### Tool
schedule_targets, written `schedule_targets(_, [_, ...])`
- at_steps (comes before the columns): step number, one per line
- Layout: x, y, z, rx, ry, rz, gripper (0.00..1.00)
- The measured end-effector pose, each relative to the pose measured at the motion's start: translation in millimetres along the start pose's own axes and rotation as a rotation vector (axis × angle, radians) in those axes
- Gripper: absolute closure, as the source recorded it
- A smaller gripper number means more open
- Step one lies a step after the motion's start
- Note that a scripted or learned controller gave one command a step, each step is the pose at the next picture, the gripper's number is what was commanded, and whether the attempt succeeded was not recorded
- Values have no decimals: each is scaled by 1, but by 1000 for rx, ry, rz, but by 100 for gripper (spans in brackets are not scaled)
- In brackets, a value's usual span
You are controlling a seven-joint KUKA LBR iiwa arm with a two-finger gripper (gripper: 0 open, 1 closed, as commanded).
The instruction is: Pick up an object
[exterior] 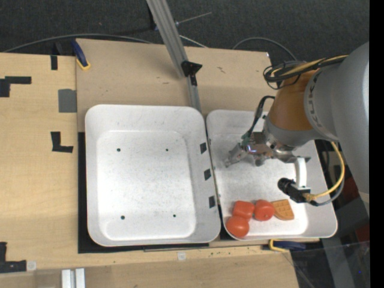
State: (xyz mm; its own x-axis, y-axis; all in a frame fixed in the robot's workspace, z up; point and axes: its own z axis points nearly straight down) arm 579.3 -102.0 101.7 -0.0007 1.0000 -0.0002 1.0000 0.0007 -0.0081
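I see my hand (237, 156) low over the right bin (225, 125), but I cannot tell its grip from here. Well apart, at that bin's near edge, lie three glossy round red tomatoes (247, 215) touching a flat tan cracker (283, 209). The left bin (144, 173) is speckled white plastic on the wooden counter (120, 71).

You have two white bins (144, 116) on the bench. You see three red pieces (243, 209) and one orange-tan piece (283, 209).
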Motion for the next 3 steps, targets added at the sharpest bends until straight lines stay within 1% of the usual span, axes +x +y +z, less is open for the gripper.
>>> schedule_targets(1, [0, 0, 13, -7, -1, -1, 0])
schedule_targets(2, [1, 0, 3, -7, 0, -2, 100])
schedule_targets(3, [10, 0, -42, -11, 1, -2, 100])
